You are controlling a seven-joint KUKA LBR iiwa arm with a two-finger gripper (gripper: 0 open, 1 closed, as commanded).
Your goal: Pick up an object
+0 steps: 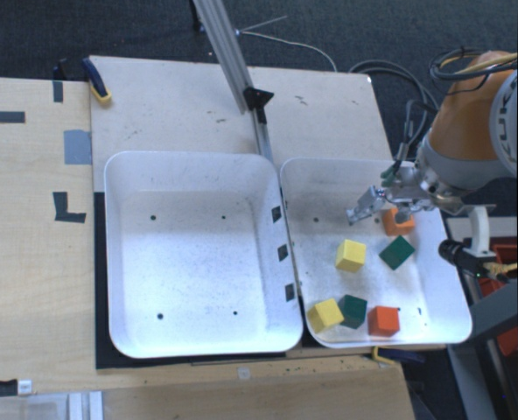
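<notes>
The right bin (311, 191) holds several small blocks. An orange block (400, 223) lies near its right wall, partly hidden under my gripper (374, 206), which hangs low over the bin's upper right part. A yellow cube (351, 255) and a green cube (397, 253) lie just below the gripper. Along the bin's front edge sit another yellow cube (326, 313), a dark green cube (353, 311) and a red-orange cube (383, 320). I see no block lifted off the bin floor.
The left bin (119, 234) stands beside the right one, with a shared wall between them. A slanted metal rail (228, 51) reaches down to that wall. Cables (399, 77) run behind the right bin. A blue-yellow clamp (96, 80) lies at the back left.
</notes>
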